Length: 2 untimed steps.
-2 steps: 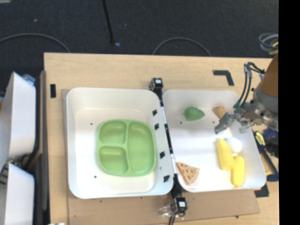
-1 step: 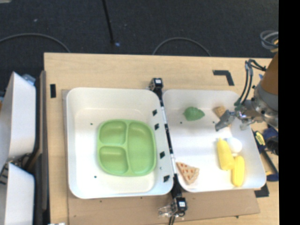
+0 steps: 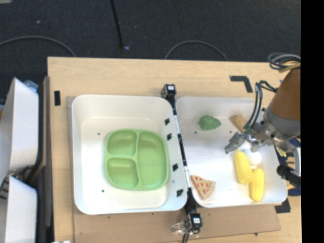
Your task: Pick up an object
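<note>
This looks like a robotics lab or test cell, not a home. A plain wooden bench [image 3: 126, 75] stands on dark carpet [image 3: 76, 14] with black cables [image 3: 116, 19] trailing across the floor on the far side. Two shallow white bins, the left bin [image 3: 86, 115] and the right bin [image 3: 202, 151], sit clipped side by side, and the grey and orange robot arm [image 3: 286, 103] reaches in at the right.

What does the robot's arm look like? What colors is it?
The arm wears a big orange band, with a grey ring under it. Dark cables loop beside it. The gripper at the end is grey metal, with small fingers.
</note>
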Each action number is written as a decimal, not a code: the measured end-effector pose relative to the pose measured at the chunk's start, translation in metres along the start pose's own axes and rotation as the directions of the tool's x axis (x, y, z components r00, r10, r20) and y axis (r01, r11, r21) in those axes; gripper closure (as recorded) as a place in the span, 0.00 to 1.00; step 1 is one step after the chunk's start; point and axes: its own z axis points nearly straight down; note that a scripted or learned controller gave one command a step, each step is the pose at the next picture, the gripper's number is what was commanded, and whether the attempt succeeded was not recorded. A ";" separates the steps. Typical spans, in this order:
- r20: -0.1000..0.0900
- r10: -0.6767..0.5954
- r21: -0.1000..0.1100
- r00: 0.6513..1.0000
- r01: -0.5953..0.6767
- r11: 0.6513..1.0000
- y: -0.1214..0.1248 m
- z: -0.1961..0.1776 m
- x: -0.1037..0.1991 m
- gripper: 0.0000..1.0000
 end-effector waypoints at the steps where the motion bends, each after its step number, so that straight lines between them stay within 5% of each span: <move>1: 0.001 0.001 -0.004 1.000 -0.001 1.000 -0.001 0.042 -0.004 0.00; 2: -0.011 -0.004 -0.006 1.000 0.004 1.000 0.003 0.067 0.002 0.00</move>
